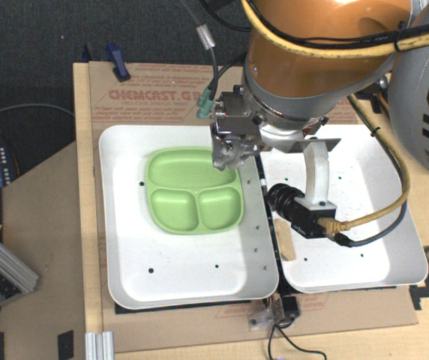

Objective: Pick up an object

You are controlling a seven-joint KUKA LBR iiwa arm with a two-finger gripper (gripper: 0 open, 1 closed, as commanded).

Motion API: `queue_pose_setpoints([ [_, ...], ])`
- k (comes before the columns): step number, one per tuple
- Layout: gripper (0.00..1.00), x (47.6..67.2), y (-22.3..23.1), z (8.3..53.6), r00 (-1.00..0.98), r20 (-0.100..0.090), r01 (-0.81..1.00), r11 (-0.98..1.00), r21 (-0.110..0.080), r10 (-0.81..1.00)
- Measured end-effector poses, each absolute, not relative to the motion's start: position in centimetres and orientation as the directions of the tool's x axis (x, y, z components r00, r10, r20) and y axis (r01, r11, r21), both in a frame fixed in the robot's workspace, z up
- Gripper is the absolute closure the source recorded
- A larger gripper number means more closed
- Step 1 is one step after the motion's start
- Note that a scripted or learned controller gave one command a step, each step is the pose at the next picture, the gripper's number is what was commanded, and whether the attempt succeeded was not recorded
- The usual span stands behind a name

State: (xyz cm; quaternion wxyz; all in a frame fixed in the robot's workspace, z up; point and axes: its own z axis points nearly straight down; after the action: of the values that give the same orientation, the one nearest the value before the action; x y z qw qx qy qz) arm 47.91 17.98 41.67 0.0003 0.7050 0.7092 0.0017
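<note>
the arm [327, 43] looms largest, reaching over the bench [162, 81]. beneath and beside the pincer [229, 156] sit two white bins: the left bin [124, 223] under it, the right bin [364, 261] off to its right. the green divided plate [192, 193] lies just below-left of the pincer, touching or nearly so at its upper right rim, its long axis running slantwise. whether the pincer is open or closed, i cannot tell.
</note>
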Motion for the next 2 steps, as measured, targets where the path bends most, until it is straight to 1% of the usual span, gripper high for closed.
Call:
queue_pose_setpoints([
  [1,1.00,47.9,10.7,38.6,0.007,-0.002,1.000,-0.007,-0.006,1.000],
  [2,1.00,47.9,16.8,38.7,-0.006,0.002,1.000,0.006,0.002,1.000],
])
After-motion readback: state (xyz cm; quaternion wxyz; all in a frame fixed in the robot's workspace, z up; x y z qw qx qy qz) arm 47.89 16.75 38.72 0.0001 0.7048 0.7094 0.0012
